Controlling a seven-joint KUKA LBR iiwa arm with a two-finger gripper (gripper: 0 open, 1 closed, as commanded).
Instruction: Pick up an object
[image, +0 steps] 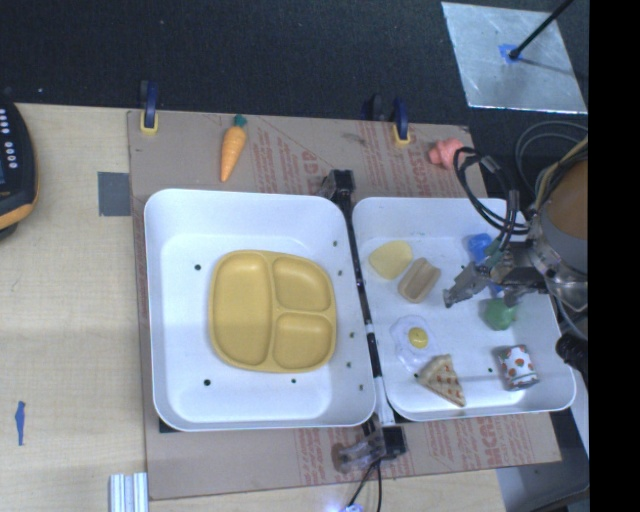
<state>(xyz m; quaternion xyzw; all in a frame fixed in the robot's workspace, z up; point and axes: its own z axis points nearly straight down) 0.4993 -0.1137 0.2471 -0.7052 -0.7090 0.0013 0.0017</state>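
Observation:
The right bin holds several toy foods: a pale yellow piece, a tan bread piece, a fried egg, a pizza slice, a small printed can, a green object and a blue object. My gripper hangs over the right side of this bin, open, with its dark fingers spread just above the green object. Nothing sits between the fingers. The blue object lies just behind the gripper.
The left bin carries a yellow divided plate. A toy carrot and a pink object lie on the board behind the bins. Black cables loop beside the arm at the right.

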